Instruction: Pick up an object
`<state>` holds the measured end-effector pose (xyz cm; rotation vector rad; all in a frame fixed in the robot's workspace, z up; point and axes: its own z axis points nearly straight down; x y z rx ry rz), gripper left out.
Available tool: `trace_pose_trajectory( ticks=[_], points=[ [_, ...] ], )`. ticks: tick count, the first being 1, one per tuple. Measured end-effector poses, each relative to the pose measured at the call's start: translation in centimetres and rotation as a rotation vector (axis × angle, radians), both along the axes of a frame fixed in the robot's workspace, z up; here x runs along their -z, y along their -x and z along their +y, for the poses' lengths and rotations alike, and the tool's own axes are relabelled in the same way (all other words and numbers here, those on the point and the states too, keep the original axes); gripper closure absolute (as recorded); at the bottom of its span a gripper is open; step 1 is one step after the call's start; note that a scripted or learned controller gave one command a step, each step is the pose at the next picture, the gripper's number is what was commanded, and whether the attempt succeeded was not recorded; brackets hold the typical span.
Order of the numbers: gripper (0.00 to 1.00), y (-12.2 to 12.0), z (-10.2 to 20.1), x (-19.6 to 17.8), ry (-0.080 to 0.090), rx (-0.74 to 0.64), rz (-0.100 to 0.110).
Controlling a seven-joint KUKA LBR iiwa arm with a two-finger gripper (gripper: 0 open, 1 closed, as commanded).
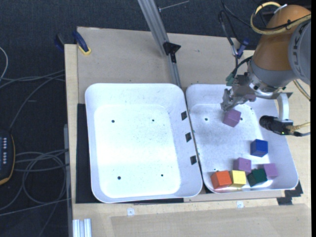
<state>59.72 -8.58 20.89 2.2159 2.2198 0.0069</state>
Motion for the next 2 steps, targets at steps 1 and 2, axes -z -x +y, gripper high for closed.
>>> trace_pose_trajectory(
  ticks=[1,2],
  points=[
    [1.0,0.7,4.6,-0.3,-0.003,-0.004,0.007],
    [1.0,2.3,9.3,-1.9,-0.004,-0.005,0.007]
  ],
)
